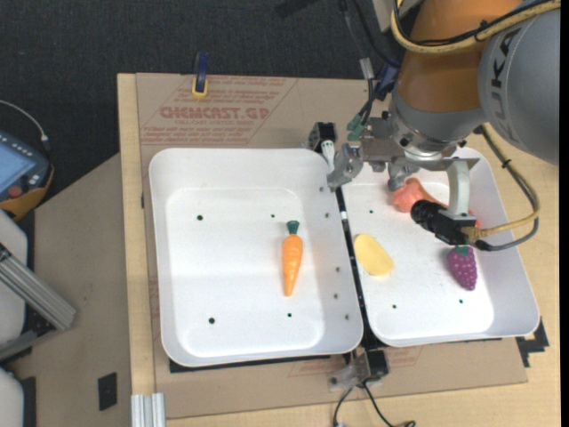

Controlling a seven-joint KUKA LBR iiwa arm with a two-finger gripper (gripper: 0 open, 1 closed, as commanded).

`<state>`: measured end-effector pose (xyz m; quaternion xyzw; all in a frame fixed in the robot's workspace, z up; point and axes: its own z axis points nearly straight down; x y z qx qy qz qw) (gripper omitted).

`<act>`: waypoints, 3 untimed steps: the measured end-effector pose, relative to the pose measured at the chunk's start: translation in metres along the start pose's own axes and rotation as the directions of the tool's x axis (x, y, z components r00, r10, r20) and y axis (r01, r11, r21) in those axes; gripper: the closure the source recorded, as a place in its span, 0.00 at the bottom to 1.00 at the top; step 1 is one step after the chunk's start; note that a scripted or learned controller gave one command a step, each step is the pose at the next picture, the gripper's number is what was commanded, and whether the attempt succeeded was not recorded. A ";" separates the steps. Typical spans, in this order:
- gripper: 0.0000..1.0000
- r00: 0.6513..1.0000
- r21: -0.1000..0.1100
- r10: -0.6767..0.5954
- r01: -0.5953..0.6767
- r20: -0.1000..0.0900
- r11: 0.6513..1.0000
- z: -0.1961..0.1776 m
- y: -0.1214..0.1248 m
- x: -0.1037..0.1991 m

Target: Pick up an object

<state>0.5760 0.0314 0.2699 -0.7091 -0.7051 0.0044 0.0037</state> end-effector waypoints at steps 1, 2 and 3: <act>0.00 1.000 -0.001 -0.008 0.008 -0.002 1.000 0.056 -0.034 0.031; 0.00 1.000 -0.034 -0.006 0.006 -0.002 0.999 -0.136 -0.005 0.012; 0.00 1.000 -0.022 -0.014 0.014 -0.003 1.000 -0.183 0.041 0.092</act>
